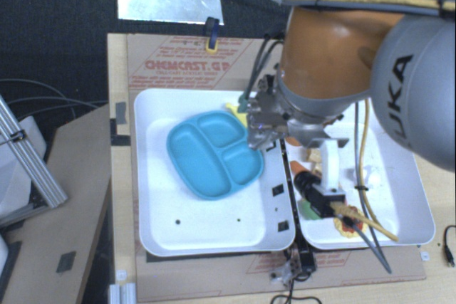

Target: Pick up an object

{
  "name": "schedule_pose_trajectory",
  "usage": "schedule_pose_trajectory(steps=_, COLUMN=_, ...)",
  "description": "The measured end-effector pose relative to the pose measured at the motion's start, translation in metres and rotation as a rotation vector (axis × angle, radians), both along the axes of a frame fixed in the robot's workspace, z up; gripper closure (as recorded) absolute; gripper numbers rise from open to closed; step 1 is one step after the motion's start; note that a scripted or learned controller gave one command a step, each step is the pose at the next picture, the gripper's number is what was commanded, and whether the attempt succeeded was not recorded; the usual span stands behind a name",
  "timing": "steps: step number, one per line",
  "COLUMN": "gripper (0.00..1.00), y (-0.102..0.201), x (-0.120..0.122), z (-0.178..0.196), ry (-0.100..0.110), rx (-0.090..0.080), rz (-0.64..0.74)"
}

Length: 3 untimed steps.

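The gripper point(259, 130) hangs over the upper right part of the left bin point(152, 174), close to the wall where it meets the right bin point(407, 204). The bulky grey arm point(417, 75) with its orange band point(335, 32) covers it from above, so I cannot tell whether it is open or closed, and nothing can be seen held in it. The nearest thing to pick is a blue divided plate point(212, 161), which lies flat in the middle of the left bin, turned at a slant. Its upper right rim sits directly under the gripper's dark tip. A small yellow piece point(234, 111) peeks out just beside that rim, at the upper edge of the plate. In the right bin, toward the centre of the frame, a small orange item point(298, 167) lies near the dividing wall. A green item point(307, 209) lies below it, and a red and yellow item point(347, 225) lies lower right of that. Both bins rest on a cardboard sheet point(187, 65) with red printing, which shows along the top.
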State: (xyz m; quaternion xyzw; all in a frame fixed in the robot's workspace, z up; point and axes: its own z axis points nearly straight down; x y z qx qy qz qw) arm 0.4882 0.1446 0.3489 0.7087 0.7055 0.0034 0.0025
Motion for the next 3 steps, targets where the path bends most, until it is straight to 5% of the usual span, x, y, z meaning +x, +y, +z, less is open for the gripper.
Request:
schedule_pose_trajectory(steps=1, gripper=1.0, y=0.061, x=-0.003, z=-0.046, ry=0.011, rx=0.0, rz=0.013)
schedule_pose_trajectory(steps=2, gripper=1.0, y=0.074, x=0.025, z=0.196, ry=-0.012, rx=0.008, rz=0.01)
schedule_pose_trajectory(steps=3, gripper=1.0, y=0.074, x=0.024, z=0.198, ry=0.002, rx=0.002, rz=0.014)
